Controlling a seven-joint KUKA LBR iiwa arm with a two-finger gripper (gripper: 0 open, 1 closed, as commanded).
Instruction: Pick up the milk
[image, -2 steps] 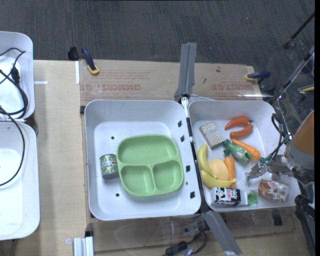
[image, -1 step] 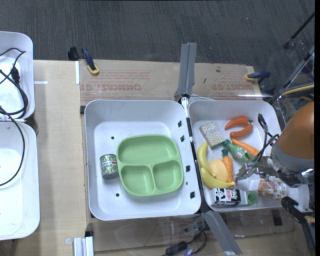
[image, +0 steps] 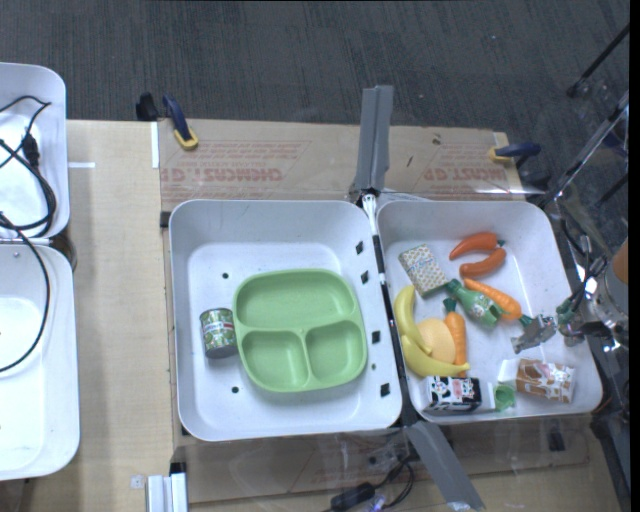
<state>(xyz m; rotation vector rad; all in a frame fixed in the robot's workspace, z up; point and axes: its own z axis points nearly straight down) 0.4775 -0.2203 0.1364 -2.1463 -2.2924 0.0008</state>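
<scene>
We see the small metal tool (image: 533, 333) low in the right bin (image: 545, 215); we cannot tell its grip. The milk (image: 453, 393), a boxy carton with cow spots, lies left of it, near the curved yellow banana (image: 415, 340).

Landmark: we take the wooden bench (image: 110, 300) as our reference.
Beyond its far edge: we see dark grey carpet (image: 300, 60).
On its top, at the back: a brown cardboard sheet (image: 290, 165) lies flat, held by a blue-and-yellow clamp (image: 178, 122) at the far edge.
Left end: we see white trays (image: 25, 300) crossed by black cables (image: 25, 190).
Light: even, soft shadows.
</scene>
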